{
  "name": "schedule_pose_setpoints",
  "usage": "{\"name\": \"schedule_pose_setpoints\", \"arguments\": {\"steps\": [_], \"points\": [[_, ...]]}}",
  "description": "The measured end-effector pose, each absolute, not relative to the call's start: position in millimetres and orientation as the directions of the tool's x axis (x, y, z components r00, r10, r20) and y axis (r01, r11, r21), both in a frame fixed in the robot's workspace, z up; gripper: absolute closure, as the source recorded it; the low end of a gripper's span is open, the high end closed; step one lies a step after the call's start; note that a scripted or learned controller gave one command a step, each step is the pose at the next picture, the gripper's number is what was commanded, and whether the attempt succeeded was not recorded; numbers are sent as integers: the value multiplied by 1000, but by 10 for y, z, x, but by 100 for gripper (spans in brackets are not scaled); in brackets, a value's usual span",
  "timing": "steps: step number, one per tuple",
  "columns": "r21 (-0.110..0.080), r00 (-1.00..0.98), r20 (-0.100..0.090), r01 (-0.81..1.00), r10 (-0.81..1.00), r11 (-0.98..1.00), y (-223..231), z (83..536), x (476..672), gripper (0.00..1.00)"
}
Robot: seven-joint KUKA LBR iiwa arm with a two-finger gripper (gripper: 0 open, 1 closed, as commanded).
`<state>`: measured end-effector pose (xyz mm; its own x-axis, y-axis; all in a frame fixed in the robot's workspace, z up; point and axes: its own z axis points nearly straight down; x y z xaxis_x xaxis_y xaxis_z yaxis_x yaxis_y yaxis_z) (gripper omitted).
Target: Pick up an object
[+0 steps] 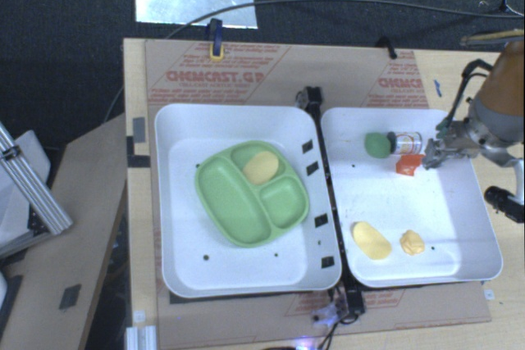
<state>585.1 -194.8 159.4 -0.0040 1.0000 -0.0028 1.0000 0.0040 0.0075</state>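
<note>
at the far right of the right bin [484,258], your gripper [432,153] sits low just beside a small orange-red piece [408,166], with a clear bottle [405,143] and a green ball [377,145] close on its left; whether the hand is open, closed or gripping anything, you cannot tell from this slant. expect a miss or a shove: the three things crowd together near the bin wall, so a descent slightly off could knock the piece aside or roll the bottle.
</note>
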Motion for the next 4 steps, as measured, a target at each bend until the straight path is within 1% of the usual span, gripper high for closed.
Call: {"name": "schedule_pose_setpoints", "arguments": {"steps": [2, 3, 4], "points": [[7, -6, -2, 1000, 1000, 6, -2029, 2505, 5890, 100], [2, -10, 1, 1000, 1000, 10, -1404, 2518, 5830, 100], [0, -8, 1, 1000, 1000, 8, -961, 2413, 5764, 100]]}}
